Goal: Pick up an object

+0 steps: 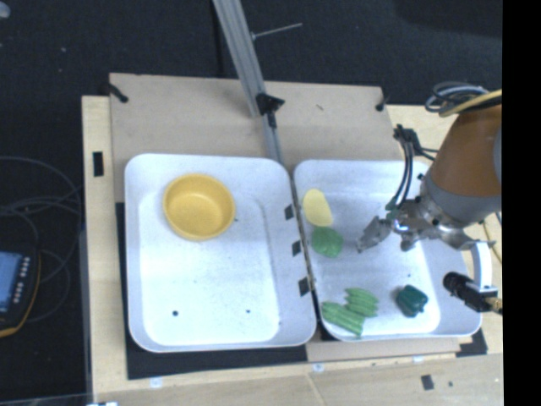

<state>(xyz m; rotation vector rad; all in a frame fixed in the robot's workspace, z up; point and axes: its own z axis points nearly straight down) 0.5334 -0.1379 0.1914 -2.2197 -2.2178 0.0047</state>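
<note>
1. The gripper (382,233) hangs over the right bin (385,176), at the end of the grey arm (469,163) with its orange band, which reaches in from the right. Its fingers (370,233) stand slightly apart with nothing between them, pointing toward the bin's left half.
2. Just left of the gripper lies a round green object (327,244), close to the fingertips but not touching them.
3. Up and to the left of the gripper, a pale yellow object (317,207) rests beside the bin's left wall, right above the round green one.
4. Below the gripper, near the front wall of the right bin, lie two ribbed green objects (352,308), touching each other.
5. Below and to the right of the gripper sits a dark green object (412,299), apart from the ribbed pair.
6. Well to the left of the gripper, in the left bin (211,311), a yellow bowl (199,206) stands upright in the far corner.
7. Both bins sit side by side on the tan surface (194,108).
</note>
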